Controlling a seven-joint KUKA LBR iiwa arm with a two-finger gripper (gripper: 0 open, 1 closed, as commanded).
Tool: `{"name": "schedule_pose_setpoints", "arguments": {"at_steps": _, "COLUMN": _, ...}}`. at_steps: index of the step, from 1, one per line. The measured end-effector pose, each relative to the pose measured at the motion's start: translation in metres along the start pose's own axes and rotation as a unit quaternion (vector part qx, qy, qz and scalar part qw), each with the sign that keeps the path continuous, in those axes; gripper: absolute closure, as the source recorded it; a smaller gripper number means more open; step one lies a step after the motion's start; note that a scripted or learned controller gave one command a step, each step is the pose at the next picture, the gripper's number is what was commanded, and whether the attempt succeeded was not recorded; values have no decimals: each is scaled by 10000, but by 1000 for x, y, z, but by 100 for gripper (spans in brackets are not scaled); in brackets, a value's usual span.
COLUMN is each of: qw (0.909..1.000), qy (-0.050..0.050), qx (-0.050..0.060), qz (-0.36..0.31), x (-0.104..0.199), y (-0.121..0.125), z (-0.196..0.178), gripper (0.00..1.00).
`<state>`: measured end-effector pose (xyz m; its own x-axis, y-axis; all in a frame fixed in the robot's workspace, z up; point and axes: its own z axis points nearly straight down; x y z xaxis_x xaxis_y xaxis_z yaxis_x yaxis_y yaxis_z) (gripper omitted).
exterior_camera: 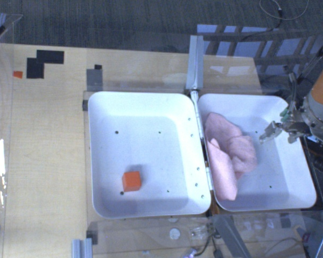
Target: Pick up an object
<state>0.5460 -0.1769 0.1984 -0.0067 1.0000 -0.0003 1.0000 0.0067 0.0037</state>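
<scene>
- Camera view looked down on two shallow white bins, the left bin (97,144) and the right bin (290,198).
- An orange block (132,181) sat toward seven o'clock on the left bin's floor.
- A crumpled pink cloth (230,153) lay at nine o'clock in the right bin, against the divider.
- The gripper (280,129) hovered at three o'clock of the cloth, apart from it, grasping nothing; whether the claw was released or clenched could not be told.

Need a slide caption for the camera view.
Hand above right white bin beside crumpled pink cloth; small orange cube in left white bin.
</scene>
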Motion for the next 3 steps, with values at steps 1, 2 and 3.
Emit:
{"name": "schedule_pose_setpoints", "arguments": {"at_steps": 1, "qw": 9962, "qy": -7, "qx": -28, "qz": -866, "x": 25, "y": 6, "z": 102, "gripper": 0}}
{"name": "schedule_pose_setpoints", "arguments": {"at_steps": 2, "qw": 9914, "qy": -16, "qx": -73, "qz": -1305, "x": 85, "y": 4, "z": 108, "gripper": 0}}
{"name": "schedule_pose_setpoints", "arguments": {"at_steps": 3, "qw": 9913, "qy": -34, "qx": -133, "qz": -1306, "x": 84, "y": 9, "z": 94, "gripper": 100}}
